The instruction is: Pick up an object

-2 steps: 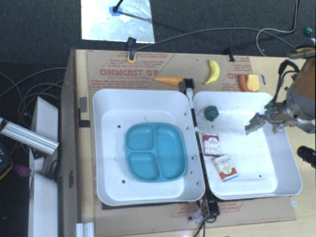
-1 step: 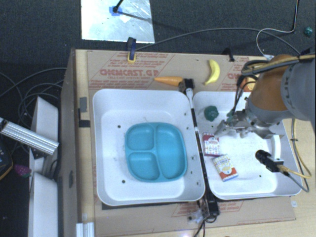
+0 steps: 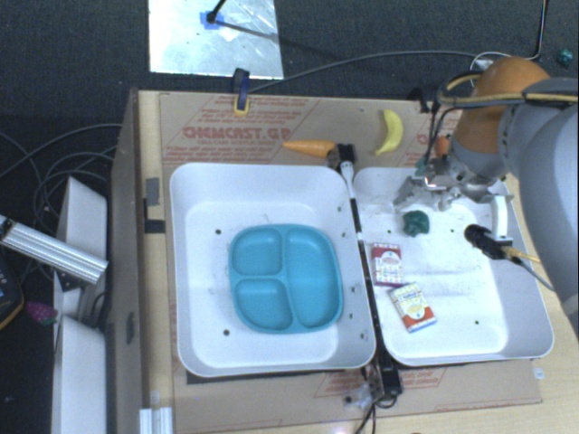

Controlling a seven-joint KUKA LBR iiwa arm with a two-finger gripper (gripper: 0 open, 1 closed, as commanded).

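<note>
A small dark green lump (image 3: 416, 222), rounded and matte, is lying in the far part of the right white bin (image 3: 470, 325), a little in from the wall it shares with its neighbour. The silvery metal jaws are hanging close beside it on its far side, slightly toward the right. The view is not showing whether they are touching the lump, or whether they are open or closed. They are carried by a smooth grey arm (image 3: 536, 152) that is reaching in from the right, with a glossy orange band above the wrist. Nearer the camera than the lump, a small flat red and white carton (image 3: 386, 263) is lying beside the shared wall. Nearer still, a yellow and red carton (image 3: 412, 306) is lying at a tilt. The left white bin (image 3: 208, 197), shallow with rounded corners, is holding a turquoise plastic plate (image 3: 285, 276) divided into three compartments. Both bins are sitting on a brown tabletop (image 3: 271, 120) with red printing. On it, beyond the bins, a curved yellow banana (image 3: 391, 132) and a tapered orange carrot (image 3: 308, 148) are lying well apart from each other.
</note>
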